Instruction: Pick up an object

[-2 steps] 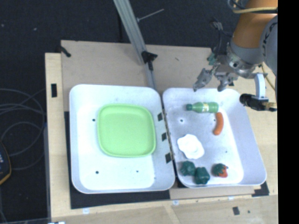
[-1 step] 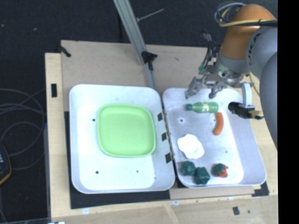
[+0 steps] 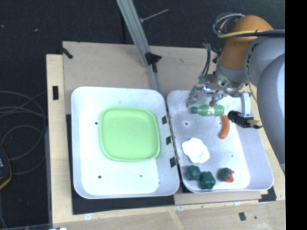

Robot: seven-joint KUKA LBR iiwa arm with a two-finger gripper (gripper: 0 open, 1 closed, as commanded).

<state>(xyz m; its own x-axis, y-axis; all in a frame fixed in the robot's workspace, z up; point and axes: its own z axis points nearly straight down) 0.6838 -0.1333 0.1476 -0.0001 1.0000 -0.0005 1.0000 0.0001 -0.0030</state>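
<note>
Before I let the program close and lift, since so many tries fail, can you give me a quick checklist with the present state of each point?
1. Gripper over the right bin: ok, it is at the bin's far end.
2. A target close under it: ok, the green bottle lies on its side just below the gripper.
3. Bottle between the fingers: cannot tell, the wrist hides that spot.
4. Finger opening: cannot tell.
5. Neighbours apart from the bottle: ok for the white object; the orange carrot-like piece lies close to the bottle's right end.
6. Left bin out of the way: ok, the green plate sits there.
</note>
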